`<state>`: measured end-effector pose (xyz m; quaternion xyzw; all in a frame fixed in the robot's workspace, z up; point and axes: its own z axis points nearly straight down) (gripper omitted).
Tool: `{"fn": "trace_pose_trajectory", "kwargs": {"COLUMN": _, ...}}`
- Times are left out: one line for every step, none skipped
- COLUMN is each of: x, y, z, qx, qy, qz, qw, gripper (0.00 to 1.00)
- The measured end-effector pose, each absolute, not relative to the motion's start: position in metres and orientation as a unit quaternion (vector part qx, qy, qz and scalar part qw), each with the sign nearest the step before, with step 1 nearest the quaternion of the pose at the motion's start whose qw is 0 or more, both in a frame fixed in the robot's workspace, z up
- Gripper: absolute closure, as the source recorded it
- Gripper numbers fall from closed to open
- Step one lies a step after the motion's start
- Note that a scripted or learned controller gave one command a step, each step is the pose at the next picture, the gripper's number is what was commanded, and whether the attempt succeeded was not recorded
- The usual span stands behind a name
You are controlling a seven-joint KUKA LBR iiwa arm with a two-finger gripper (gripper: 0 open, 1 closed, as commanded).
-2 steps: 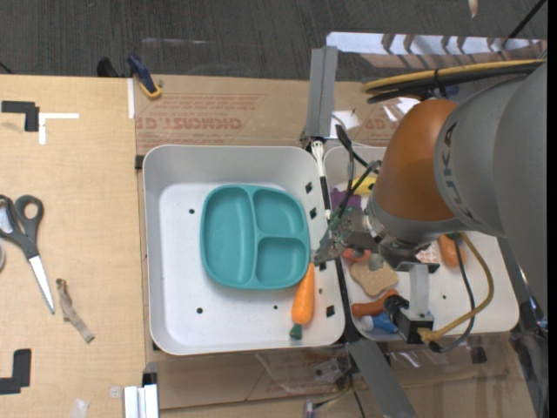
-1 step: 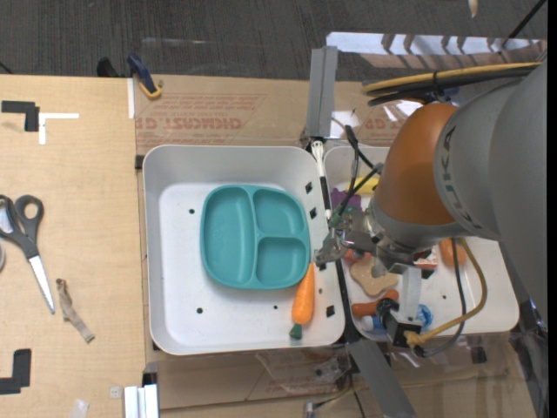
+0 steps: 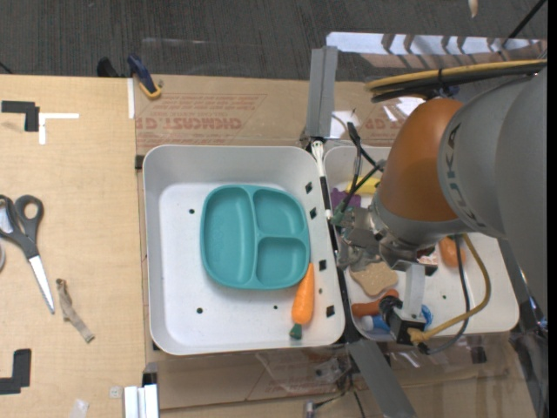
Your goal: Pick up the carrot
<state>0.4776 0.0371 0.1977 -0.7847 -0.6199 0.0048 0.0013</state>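
Counting off my feed: one carrot (image 3: 303,296), one teal divided plate (image 3: 255,236), one pair of scissors (image 3: 26,233) out on the surface (image 3: 78,172). Both the carrot and the plate sit in the left-hand white bin (image 3: 170,259). The carrot's long axis runs nearly up-and-down in view, orange tip at the plate's lower right corner, green top toward the near wall. The right-hand white bin (image 3: 496,299) holds a toast slice (image 3: 374,279) among small toys. I cannot tell whether the gripper (image 3: 380,252) is spread or pressed together.

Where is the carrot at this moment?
In the camera view, the carrot lies in the left bin, near its lower right corner, just beside the lower right edge of the teal plate.
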Motion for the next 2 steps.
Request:
{"fn": "trace_pose_trajectory", "kwargs": {"x": 0.478, "y": 0.032, "z": 0.315, "qx": -0.698, "qy": -0.716, "qz": 0.0018, "qw": 0.000, "gripper": 1.00}}
{"fn": "trace_pose_trajectory", "kwargs": {"x": 0.479, "y": -0.031, "z": 0.450, "qx": -0.643, "qy": -0.766, "qz": 0.0016, "qw": 0.000, "gripper": 1.00}}
